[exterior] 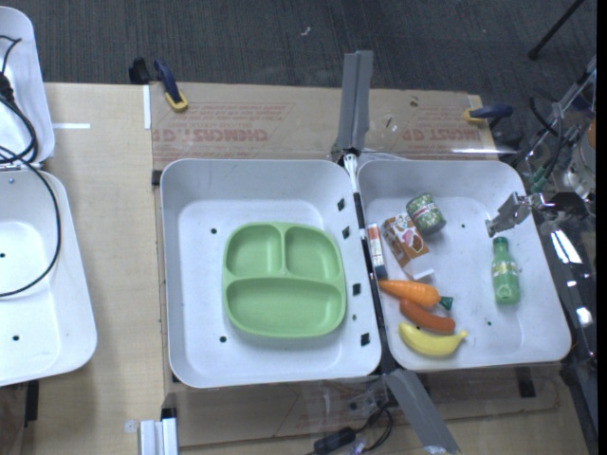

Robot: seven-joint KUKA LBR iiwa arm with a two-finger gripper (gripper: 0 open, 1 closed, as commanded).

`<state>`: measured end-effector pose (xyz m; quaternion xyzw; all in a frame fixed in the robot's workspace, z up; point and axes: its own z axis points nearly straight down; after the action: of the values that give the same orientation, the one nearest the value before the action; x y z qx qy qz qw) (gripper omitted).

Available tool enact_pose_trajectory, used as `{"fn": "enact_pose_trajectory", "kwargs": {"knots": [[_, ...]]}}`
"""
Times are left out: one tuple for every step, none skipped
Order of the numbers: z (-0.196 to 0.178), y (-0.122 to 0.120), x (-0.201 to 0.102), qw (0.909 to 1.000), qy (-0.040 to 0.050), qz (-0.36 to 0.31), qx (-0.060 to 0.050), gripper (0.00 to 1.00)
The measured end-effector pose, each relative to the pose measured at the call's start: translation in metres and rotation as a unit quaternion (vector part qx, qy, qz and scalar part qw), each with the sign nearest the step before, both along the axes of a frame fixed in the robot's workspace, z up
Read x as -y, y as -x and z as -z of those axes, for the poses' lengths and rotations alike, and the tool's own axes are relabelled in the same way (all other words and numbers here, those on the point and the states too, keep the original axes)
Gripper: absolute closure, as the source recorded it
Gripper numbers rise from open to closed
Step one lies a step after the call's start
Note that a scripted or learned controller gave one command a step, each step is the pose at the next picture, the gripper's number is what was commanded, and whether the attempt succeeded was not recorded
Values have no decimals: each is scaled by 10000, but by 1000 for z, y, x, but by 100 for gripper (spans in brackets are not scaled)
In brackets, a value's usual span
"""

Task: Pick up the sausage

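Sausage (429,321) lies in the right bin (531,349), wedged between carrot (410,291) above and banana (432,340) below, touching both. We place the gripper (512,212) near the bin's right rim, well apart from it; open or closed, we cannot tell. Approach step, we judge. Next needs a narrow descent between the neighbours.

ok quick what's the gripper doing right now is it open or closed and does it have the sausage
Gripper: at the right bin's right edge, open or closed cannot be told; nothing visibly held. Sausage lies in the bin between carrot and banana.
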<state>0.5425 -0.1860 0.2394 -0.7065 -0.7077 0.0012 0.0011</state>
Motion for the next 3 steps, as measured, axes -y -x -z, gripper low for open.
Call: {"fn": "enact_pose_trajectory", "kwargs": {"knots": [[149, 61, -22, 9880, -2, 1547, -6, 0], [149, 66, -88, 9826, 0, 1859, -9, 0], [149, 32, -63, 9854, 5, 1701, -3, 0]]}}
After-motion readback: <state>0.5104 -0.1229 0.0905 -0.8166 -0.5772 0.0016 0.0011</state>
